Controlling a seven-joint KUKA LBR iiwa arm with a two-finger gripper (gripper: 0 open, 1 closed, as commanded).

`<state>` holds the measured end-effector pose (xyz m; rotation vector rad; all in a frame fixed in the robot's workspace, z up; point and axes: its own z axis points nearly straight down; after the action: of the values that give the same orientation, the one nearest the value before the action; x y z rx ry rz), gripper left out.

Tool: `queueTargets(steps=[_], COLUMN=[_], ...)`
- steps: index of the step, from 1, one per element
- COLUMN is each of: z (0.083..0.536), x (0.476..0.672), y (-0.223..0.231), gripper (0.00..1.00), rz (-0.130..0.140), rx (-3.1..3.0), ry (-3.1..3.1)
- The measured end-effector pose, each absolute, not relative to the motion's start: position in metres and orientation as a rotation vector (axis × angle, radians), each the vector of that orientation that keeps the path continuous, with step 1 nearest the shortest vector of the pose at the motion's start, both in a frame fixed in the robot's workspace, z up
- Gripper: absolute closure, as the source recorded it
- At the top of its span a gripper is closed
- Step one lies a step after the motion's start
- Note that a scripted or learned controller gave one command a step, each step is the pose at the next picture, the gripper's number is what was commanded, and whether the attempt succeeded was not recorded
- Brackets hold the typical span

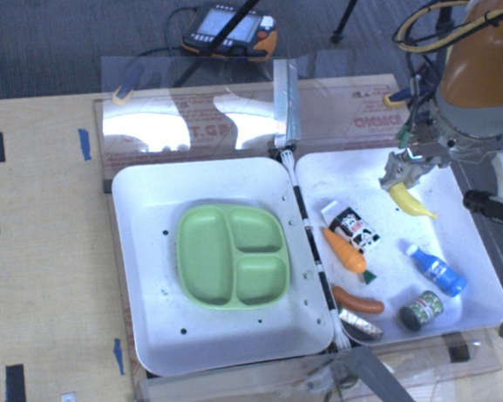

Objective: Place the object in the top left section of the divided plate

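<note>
camera view: pincer (402, 176) sits right atop the banana (411, 201) in the right bin (479, 246); finger spread can't be told.

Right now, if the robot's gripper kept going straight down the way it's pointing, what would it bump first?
Most likely the banana. The gripper sits right over its upper end in the right bin, though the height between them is hard to judge.

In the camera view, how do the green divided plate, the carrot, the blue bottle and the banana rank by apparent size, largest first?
1. green divided plate, by far the largest.
2. carrot, blue bottle and banana: these three look about alike in size, so I do not rank them.
</note>
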<state>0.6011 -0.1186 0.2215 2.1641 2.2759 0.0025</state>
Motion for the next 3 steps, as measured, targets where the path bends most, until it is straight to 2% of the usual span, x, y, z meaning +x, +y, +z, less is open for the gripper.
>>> queueTargets(steps=[1, 2, 3], z=[0.185, 0.224, 0.322], x=[0.66, 0.668, 0.667], y=[-0.051, -0.034, 0.017], gripper=[1.0, 1.0, 1.0], rz=[0.003, 0.004, 0.004], rx=[1.944, 1.726, 1.636], ry=[2.464, 2.619, 2.678])
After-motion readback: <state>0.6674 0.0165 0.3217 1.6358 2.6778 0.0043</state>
